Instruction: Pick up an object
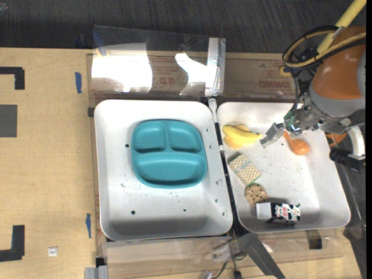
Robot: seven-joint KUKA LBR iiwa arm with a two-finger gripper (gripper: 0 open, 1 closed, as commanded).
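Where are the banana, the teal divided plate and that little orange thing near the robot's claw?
banana (239, 136): camera view, middle of its yellow body.
teal divided plate (169, 172): camera view, its large lower compartment.
orange thing (300, 147): camera view, its centre.

two white bins (116, 214), one teal plate (169, 153), one banana (239, 136), one carrot (299, 146), one cookie (255, 193)
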